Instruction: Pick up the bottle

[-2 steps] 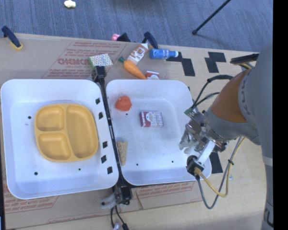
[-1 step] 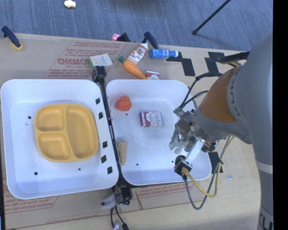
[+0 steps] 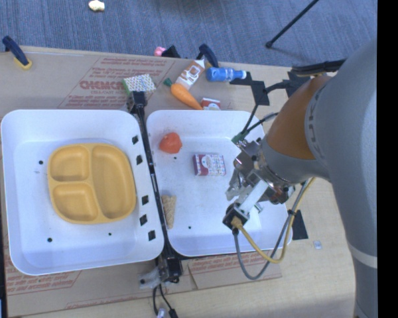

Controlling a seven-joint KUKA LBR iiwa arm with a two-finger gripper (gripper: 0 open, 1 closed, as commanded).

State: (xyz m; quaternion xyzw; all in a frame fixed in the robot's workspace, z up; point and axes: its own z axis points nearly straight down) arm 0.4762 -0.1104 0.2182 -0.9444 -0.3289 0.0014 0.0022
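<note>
One white bin [image 3: 13, 177] on the left of the worktop [image 3: 318, 277] holds a yellow plate [image 3: 91, 181]. The next bin [image 3: 199, 217] holds a red lump [image 3: 170, 142] and a small box [image 3: 209, 164]. The blue bottle [image 3: 224, 75] lies on the worktop behind that bin. The arm [image 3: 305, 131] hangs over the bin's right side; I cannot tell how the jaws stand.

The grey arm [image 3: 355, 151] reaches in from the right and bends down over the right edge of the right bin [image 3: 199, 240]. Its orange band [image 3: 293, 128] sits above the wrist [image 3: 278, 167], which tilts down and leftward. The gripper [image 3: 247, 176] hangs low over the bin's right half, near that edge.
</note>
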